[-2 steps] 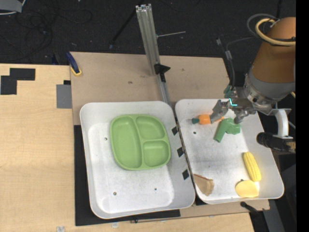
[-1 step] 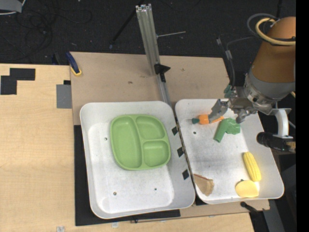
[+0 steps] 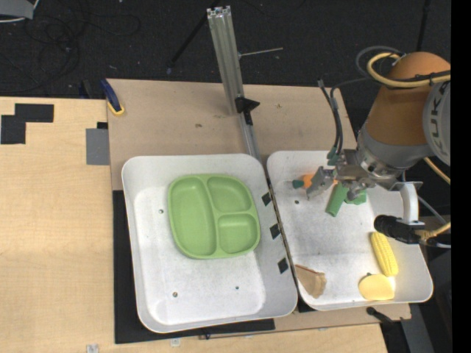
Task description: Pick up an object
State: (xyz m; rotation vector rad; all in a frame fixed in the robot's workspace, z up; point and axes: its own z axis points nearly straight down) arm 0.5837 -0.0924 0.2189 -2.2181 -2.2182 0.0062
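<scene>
My gripper (image 3: 337,186) hangs low over the back of the right bin (image 3: 346,289). A green stick-like object (image 3: 334,203) lies or hangs right under it, tilted, and I cannot tell whether it is gripped. A small orange piece (image 3: 307,179) sits just left of the gripper. At the bin's right side lies a yellow corn cob (image 3: 384,253), with a round yellow object (image 3: 377,287) in front of it. A brown wedge-shaped piece (image 3: 312,279) rests at the bin's front left corner.
The left bin (image 3: 147,285) holds a green divided plate (image 3: 214,216) in its middle. A metal post (image 3: 227,57) rises behind the bins. The middle of the right bin's floor is bare white.
</scene>
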